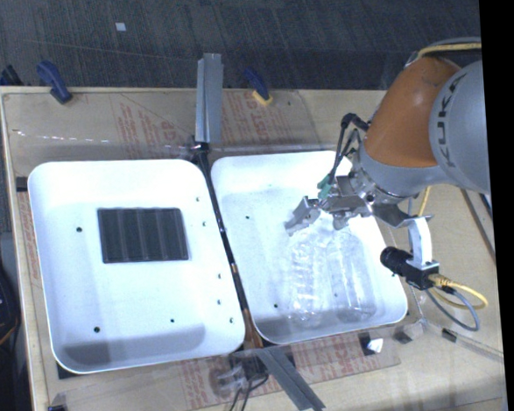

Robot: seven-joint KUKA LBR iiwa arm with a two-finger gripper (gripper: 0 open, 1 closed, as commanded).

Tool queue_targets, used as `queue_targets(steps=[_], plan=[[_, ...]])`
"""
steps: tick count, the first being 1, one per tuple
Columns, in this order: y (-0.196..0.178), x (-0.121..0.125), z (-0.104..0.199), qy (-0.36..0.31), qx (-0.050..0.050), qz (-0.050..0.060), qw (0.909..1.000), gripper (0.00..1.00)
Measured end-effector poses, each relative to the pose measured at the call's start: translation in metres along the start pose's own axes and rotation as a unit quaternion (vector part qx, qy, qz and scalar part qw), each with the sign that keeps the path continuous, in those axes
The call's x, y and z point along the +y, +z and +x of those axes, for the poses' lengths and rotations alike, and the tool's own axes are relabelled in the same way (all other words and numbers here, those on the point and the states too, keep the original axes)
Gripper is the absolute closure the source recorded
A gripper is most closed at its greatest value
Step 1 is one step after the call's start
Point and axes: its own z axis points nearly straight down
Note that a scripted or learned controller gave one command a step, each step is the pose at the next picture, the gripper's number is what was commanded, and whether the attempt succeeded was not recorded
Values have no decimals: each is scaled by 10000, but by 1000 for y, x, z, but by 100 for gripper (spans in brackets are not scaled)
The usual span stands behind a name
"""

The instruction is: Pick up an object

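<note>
In the right bin (251,244) lie clear plastic bottles (328,274), side by side toward the front right, hard to tell apart against the white floor. My gripper (321,217) hangs just above their far ends, its fingers (300,215) spread open with nothing between them. The arm reaches in from the right, its orange band above the wrist. A dark rectangular ridged block (143,234) lies flat in the left bin (72,327).
A grey divider bar (207,98) stands at the back between the two bins. Blue clamps (52,80) hold the bench's back edge. A black fitting with a yellow cable (415,266) sits beside the right bin's right rim.
</note>
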Motion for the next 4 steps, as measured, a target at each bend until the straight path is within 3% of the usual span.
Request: queue_targets(steps=[1, 2, 3, 4], plan=[[-44, -10, 6, 382, -12, -23, 9993, 0], [-168, 13, 19, -243, -13, -33, 9997, 0], [-67, -14, -18, 836, -5, -3, 9965, 0], [-119, -5, -34, 55, -12, -24, 10000, 0]])
